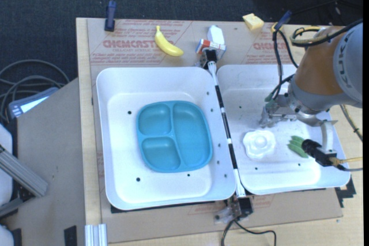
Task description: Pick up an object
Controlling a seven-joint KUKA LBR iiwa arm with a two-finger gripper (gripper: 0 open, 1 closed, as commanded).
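Closest to the camera are the near rims of the left bin (124, 190) and right bin (282, 182) on the worktop (132, 31). Left bin just has a blue divided plate (174, 135) sitting flat in the middle. Right bin is where it's happening: a small white round thing (258, 144) lies toward the near side, with a green piece (296, 146) just to its right, apart from it. The gripper (269, 117) hangs just far of the white thing and slightly right of it, close, but I don't see it touching. Whether its fingers are released or clenched, honestly can't tell from this angle, and nothing is visibly held. So I'd call this the approach step, no grasp made yet. Next move imo: slide a bit near-left to centre over the white thing, then drop straight down around it. Banana (168, 43) and a yellow block (252, 21) sit on the far worktop, out of play
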